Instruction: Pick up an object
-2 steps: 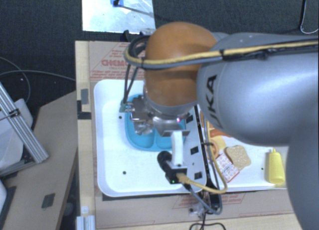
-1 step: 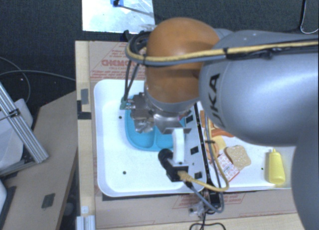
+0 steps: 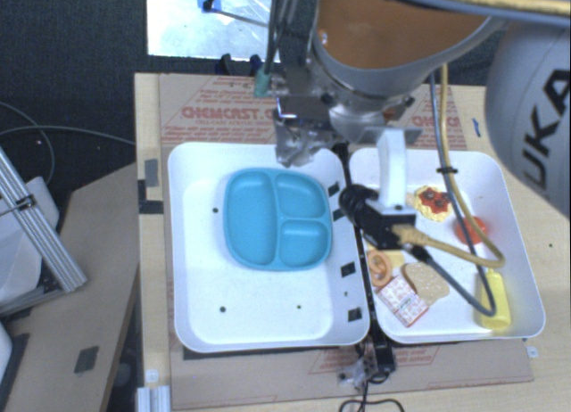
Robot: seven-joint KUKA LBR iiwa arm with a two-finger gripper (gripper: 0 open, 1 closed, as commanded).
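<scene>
Overhead, we saw the jaws (image 3: 297, 150) hanging just beyond the blue plate (image 3: 276, 219), but we could not tell their state.

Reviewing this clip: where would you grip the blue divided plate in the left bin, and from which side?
Probably the blue plate's raised outer rim, from straight above at its near edge. It lies flat in the left bin, too wide to span.

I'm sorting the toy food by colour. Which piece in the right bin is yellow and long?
The yellow corn-like piece, lying at the right bin's near right corner. The pieces beside it are tan, reddish or checkered, and shorter.
</scene>
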